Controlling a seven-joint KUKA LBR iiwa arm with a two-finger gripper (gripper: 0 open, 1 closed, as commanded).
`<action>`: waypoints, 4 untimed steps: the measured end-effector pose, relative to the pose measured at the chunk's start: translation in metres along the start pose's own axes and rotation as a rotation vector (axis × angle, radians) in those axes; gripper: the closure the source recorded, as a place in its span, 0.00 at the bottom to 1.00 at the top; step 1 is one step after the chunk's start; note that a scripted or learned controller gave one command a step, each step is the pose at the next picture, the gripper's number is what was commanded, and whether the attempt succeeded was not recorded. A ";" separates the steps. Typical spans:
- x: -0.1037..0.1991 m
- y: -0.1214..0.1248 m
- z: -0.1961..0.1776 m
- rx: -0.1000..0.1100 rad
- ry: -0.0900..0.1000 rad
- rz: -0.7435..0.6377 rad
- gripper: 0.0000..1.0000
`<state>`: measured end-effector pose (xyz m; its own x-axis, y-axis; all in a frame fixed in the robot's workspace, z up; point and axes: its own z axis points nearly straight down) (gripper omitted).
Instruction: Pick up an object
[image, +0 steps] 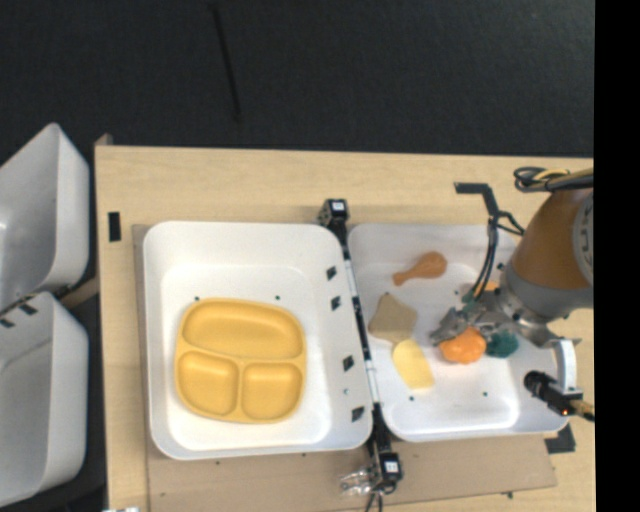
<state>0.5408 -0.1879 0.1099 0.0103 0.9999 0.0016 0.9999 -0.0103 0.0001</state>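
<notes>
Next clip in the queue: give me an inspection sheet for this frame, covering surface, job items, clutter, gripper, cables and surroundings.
Surface: light wooden bench bearing two white bins, left bin and right bin.
Job's things: in the right bin, an orange ball, a teal object, a pale yellow block, a tan block and an orange drumstick-shaped toy.
Clutter: yellow divided tray in the left bin.
Gripper: gripper low in the right bin, by the orange ball; finger state unclear.
Cables: black cable running along the arm.
Surroundings: dark floor; white containers left of the bench.
</notes>
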 end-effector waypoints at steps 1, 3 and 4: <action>0.006 0.007 -0.047 -0.005 -0.003 -0.013 1.00; 0.055 0.009 -0.088 0.001 -0.002 -0.016 1.00; 0.116 0.007 -0.090 0.001 0.000 -0.018 1.00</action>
<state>0.5494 -0.0718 0.2000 -0.0073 1.0000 0.0018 1.0000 0.0073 -0.0010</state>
